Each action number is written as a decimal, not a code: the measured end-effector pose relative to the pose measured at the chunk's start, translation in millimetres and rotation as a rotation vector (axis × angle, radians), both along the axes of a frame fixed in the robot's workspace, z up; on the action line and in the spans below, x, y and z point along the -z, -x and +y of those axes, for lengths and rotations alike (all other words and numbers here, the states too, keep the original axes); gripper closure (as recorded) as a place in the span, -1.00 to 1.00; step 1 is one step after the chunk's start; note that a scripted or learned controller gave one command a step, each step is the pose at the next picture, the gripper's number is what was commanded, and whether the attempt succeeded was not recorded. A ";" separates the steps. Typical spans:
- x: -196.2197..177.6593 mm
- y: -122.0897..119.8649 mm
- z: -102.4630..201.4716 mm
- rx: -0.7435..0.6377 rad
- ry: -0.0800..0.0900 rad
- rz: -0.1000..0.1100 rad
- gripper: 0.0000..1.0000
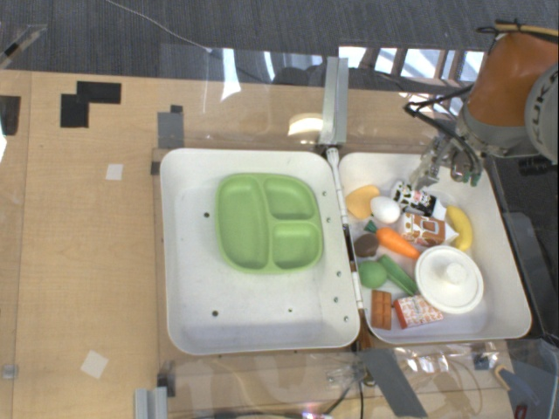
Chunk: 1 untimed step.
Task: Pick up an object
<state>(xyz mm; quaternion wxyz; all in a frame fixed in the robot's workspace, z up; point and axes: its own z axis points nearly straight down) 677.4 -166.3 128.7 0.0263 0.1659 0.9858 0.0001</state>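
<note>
The pincer hangs over the far part of the right bin; whether it is released or clenched cannot be told; just below it lies a small black-and-white carton, tilted, beside a white egg and a yellow banana; nearer sit an orange carrot, a white lidded bowl and a green vegetable; the left bin holds a green divided plate; both rest on the wooden surface.

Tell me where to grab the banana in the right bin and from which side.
Grip the banana across its narrow middle, coming straight down from above. It lies flat and curved near the right bin's right wall, with the white lidded bowl just below it and a small carton to its left, so its upper half looks freest.
</note>
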 end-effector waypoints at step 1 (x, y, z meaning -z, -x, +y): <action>2.9 5.3 1.1 -0.001 -0.007 0.030 -1.00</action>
